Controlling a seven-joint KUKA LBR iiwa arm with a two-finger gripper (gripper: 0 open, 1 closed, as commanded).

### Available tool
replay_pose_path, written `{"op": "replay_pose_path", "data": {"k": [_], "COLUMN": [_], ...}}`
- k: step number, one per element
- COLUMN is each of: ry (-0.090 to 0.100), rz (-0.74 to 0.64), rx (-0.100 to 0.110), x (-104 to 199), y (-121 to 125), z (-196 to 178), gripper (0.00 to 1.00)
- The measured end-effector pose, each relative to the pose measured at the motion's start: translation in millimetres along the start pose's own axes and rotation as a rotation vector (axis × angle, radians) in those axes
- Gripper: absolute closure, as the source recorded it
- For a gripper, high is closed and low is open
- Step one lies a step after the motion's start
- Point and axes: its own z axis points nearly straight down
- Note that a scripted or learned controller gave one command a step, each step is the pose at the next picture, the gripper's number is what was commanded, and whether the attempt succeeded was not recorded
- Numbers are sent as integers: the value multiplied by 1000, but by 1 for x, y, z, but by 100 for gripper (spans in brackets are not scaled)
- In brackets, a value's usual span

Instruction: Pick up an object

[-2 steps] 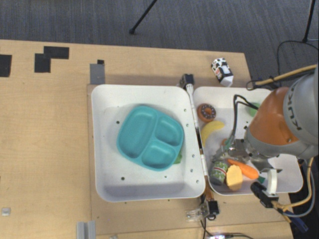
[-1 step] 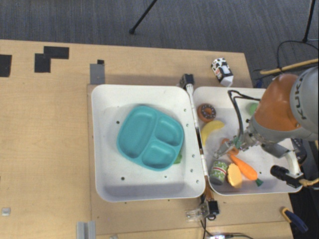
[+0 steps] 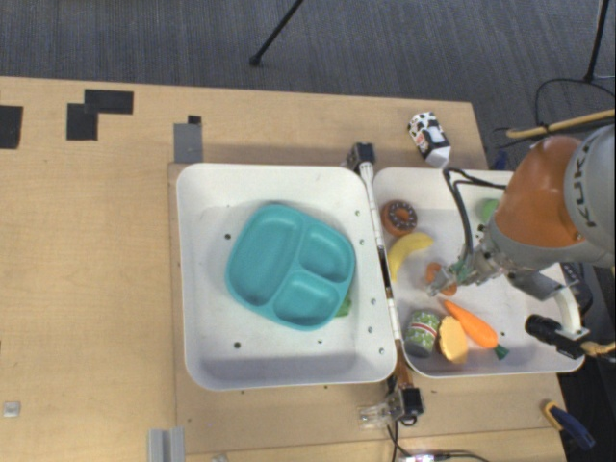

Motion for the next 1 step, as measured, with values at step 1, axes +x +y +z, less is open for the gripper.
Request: {"op": "replay_pose_path", "data": {"k": [1], "ry": [0], "rz": [0], "rx": [0], "x": [0], "y": [0], "z": [0], "gripper": [0]}}
